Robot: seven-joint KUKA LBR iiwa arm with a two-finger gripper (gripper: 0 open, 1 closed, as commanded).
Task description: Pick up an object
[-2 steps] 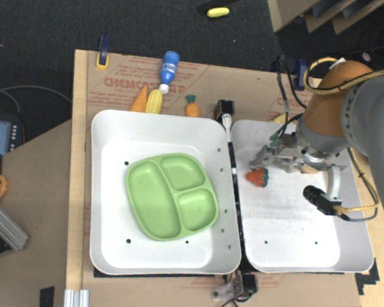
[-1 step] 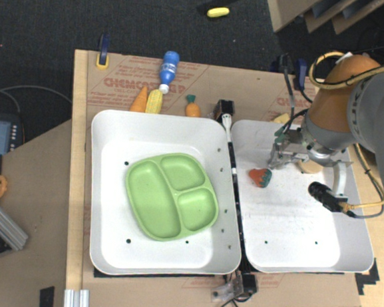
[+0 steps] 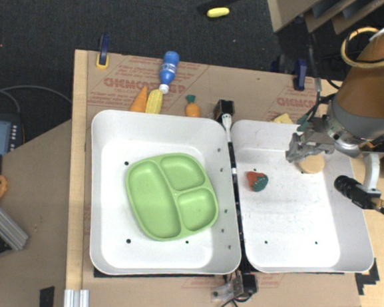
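Note:
A small red toy strawberry with a green cap (image 3: pixel 257 181) lies in the right bin (image 3: pixel 291 245), near its left wall. A pale tan round piece (image 3: pixel 312 165) lies further back in that bin. My gripper (image 3: pixel 303 151) hangs right over the tan piece, partly covering it, about a hand's width right of the strawberry. Nothing shows between its fingers. A green divided plate (image 3: pixel 171 196) rests in the left bin (image 3: pixel 113 142).
Behind the bins on the bench lie a blue-capped small bottle (image 3: pixel 168 67), a toy corn cob (image 3: pixel 154 101), an orange carrot piece (image 3: pixel 139 100), a small carrot (image 3: pixel 192 108) and a black clip (image 3: pixel 223 109). A yellow object (image 3: pixel 218 13) lies on the dark floor beyond.

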